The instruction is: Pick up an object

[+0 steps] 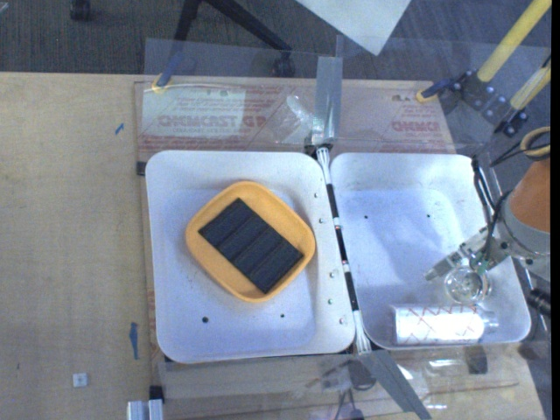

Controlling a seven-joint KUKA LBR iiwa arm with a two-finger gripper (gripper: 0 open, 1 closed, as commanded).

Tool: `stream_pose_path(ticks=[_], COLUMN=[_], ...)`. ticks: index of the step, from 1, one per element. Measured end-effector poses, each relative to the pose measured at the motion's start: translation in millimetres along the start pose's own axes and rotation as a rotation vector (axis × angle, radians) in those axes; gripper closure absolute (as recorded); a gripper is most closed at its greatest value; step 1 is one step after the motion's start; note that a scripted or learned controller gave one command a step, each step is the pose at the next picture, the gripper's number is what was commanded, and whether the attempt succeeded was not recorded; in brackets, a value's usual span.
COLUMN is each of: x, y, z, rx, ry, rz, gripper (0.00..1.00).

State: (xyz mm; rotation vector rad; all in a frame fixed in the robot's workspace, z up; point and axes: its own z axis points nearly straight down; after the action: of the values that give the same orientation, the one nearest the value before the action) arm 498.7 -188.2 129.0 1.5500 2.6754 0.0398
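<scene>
The gripper (462, 269) hung low in the right bin (394, 191), just above the white cylinder (440, 324) near the front wall; whether it was open, I cannot tell. A descent so offset could merely roll the cylinder away

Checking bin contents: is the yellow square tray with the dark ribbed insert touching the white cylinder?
Apart. The camera view shows the yellow square tray in the left bin and the white cylinder in the right.
</scene>
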Motion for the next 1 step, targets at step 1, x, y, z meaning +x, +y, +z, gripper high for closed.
stream_pose_path(ticks=[1], x=[-30.4], y=[-2.8], z=[40.3], rx=[0.030], ry=[0.023], rz=[0.154], gripper=[0.00])
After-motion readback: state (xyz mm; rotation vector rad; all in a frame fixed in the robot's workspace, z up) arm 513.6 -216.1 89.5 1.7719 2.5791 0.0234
